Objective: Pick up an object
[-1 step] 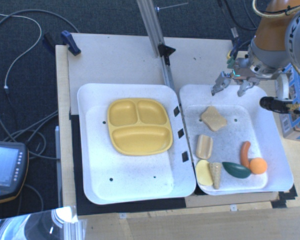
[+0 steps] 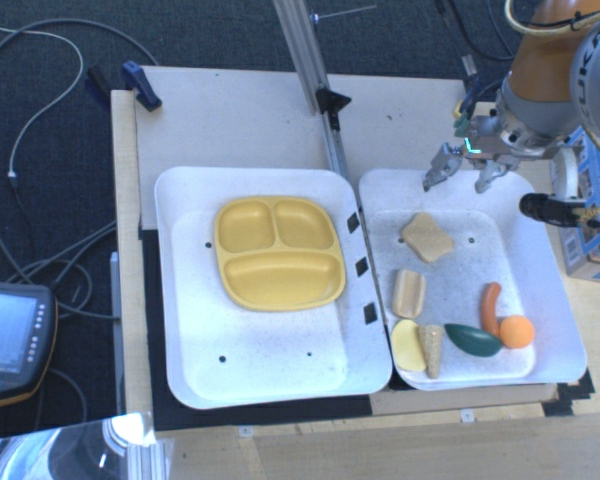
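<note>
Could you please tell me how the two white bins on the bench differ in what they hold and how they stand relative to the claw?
The left bin holds one thing, a yellow divided plate; the right bin holds several small food-like pieces, among them an orange ball and a tan square piece. The claw hovers, open, over the right bin's far edge, well away from the left bin. Both are shallow, white and rounded at the corners.

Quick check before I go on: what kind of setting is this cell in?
Most likely a robotics lab test bench rather than a kitchen. Two white bins sit on a bare board, the food looks like toy pieces, loose cables trail across dark carpet, and a handheld control pendant lies at the left.
</note>
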Motion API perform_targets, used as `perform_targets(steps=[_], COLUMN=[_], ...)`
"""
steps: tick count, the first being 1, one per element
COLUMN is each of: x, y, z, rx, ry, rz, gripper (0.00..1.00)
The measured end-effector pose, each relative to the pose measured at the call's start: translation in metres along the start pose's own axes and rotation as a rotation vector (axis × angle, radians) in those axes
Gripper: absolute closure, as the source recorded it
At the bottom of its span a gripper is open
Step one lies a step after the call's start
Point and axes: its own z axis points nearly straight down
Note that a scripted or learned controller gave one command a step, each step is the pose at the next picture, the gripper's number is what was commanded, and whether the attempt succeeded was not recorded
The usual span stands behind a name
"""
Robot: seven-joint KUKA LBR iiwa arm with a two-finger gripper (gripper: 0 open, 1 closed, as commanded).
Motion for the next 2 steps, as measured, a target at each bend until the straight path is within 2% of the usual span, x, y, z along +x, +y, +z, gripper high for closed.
perform_targets(steps=[1, 2], x=[0.001, 0.002], y=[-0.006, -0.006], z=[0.063, 0.113], rx=[0.007, 0.005], ry=[0.001, 0.000], rz=[0.001, 0.001], gripper=[0.00, 0.00])
